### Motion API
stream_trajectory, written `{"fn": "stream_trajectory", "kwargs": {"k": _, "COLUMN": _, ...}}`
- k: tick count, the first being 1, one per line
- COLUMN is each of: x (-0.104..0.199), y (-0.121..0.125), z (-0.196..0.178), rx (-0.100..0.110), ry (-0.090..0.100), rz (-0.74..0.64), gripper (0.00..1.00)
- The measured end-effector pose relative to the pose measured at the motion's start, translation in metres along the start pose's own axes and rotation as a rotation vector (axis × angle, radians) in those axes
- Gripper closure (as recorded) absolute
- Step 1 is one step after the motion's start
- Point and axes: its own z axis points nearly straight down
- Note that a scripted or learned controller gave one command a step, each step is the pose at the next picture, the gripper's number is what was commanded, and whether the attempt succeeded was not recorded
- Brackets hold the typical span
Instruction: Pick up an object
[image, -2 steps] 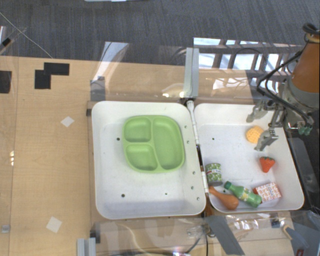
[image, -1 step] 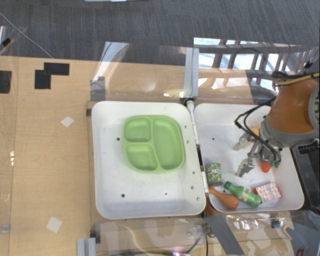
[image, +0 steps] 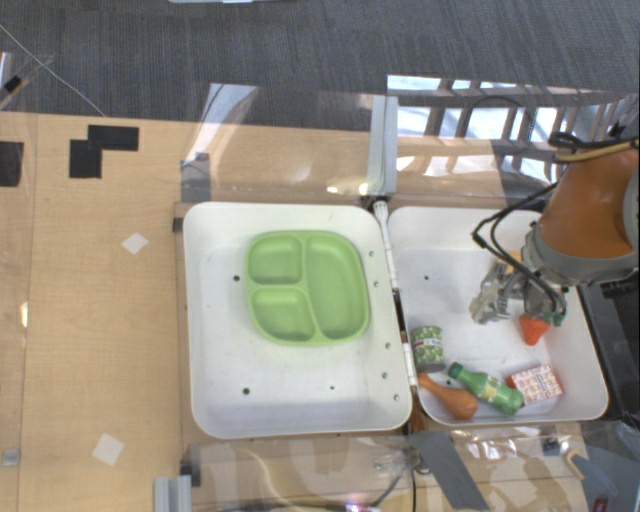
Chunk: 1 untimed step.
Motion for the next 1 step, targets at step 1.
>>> {"fn": "stream_trajectory", "kwargs": {"k": 1, "x": -0.0031, "y": 0.0019, "z": -0.0128, "rx": 0.001, "ry": -0.009, "rz": -0.008, "gripper": 1.0}}
